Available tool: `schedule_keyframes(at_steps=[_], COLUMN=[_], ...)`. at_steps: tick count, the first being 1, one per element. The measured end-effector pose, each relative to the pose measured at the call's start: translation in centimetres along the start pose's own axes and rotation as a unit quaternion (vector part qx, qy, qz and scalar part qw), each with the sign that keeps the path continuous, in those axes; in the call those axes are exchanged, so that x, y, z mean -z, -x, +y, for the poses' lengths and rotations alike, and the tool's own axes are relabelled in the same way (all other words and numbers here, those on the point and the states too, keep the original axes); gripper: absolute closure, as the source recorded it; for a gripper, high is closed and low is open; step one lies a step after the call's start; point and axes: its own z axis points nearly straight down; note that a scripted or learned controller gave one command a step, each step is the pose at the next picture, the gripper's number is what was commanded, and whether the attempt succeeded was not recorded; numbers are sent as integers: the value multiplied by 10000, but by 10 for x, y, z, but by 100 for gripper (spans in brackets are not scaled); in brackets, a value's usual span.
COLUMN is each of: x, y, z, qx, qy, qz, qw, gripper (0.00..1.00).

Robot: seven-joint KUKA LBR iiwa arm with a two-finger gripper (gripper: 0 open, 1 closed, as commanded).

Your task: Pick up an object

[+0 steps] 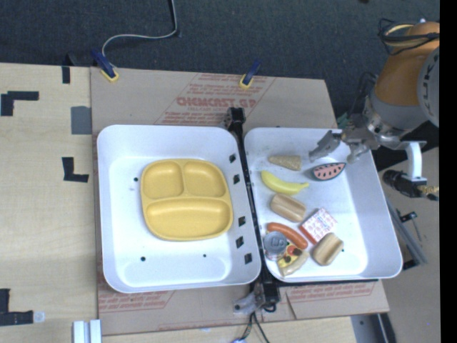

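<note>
The right bin holds several toy foods. A watermelon slice lies near its far right wall, with a tan bread wedge and a yellow banana to its left. My gripper hangs at the bin's far right corner, just above and beyond the watermelon slice. Its fingers are spread open and nothing is between them. One finger points left toward the bread wedge. The orange-banded arm comes in from the upper right.
Nearer in the right bin lie a brown roll, a red sausage, a red-and-white packet, a brown bun, a grey can and a pizza slice. A yellow divided tray sits in the left bin.
</note>
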Motion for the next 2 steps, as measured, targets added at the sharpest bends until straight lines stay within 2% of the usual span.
schedule_keyframes(at_steps=[1,2], x=[-106,-96], y=[47,48], z=[27,27], qx=[4,10], qy=[30,38], qz=[-12,-31], qw=[10000,10000], gripper=[0,100])
